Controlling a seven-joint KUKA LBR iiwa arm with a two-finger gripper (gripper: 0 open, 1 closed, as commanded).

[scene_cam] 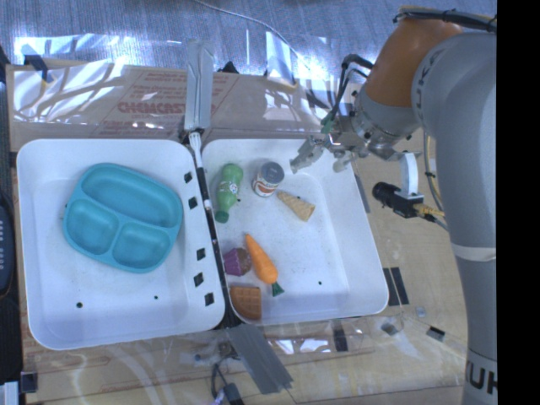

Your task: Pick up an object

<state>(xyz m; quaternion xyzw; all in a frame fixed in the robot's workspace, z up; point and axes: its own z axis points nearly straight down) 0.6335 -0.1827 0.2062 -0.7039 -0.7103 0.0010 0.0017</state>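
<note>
Camera view has the gripper hovering at the right bin's far right corner, jaws spread apart and gripping nothing. Closest beneath them lie a small can and a cone-shaped wedge, near the far edge. The can is probably light, stiff and slick; squeezing across its round sides seems safest. A carrot lies nearer the front.

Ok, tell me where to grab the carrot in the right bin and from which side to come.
Grip the carrot across its thick orange middle, coming straight down from above. It lies flat and slanted, green tip toward the bin's front, so fingers should close across its narrow width. A purple piece sits close on its left; the right flank looks freer.
</note>
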